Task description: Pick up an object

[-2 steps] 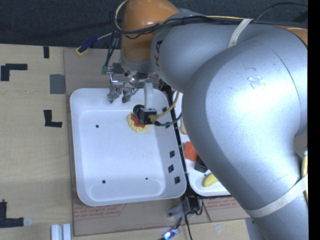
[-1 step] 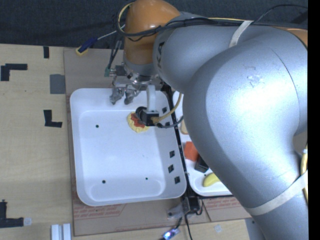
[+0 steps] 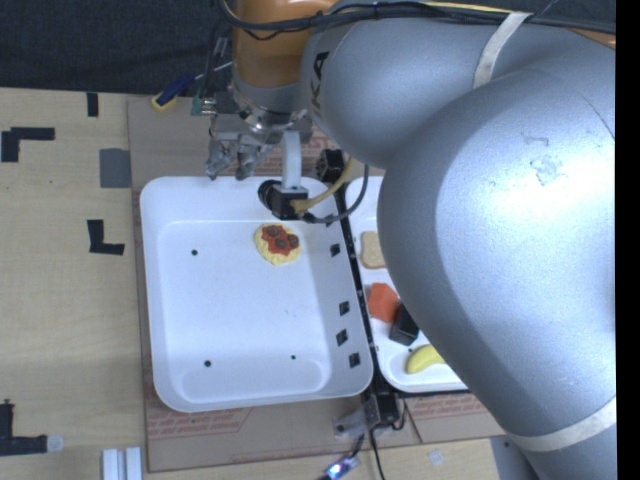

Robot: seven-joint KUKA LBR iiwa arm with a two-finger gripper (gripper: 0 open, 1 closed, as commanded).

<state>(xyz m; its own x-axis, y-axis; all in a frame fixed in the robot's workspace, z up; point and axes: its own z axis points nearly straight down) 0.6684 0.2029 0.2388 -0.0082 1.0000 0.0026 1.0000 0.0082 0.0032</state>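
Camera view: your gripper (image 3: 228, 166) hangs open and empty over the far rim of the left bin (image 3: 152, 268). The toy pizza (image 3: 278, 243) lies inside, nearby to the right. Drop here and you'll likely hit the rim or close on nothing.

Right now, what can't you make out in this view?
1. Right bin, camera view: mostly hidden under the arm.
2. Tan piece, orange piece, black piece and yellow piece in it: each partly covered by the arm, so their kind is unclear.
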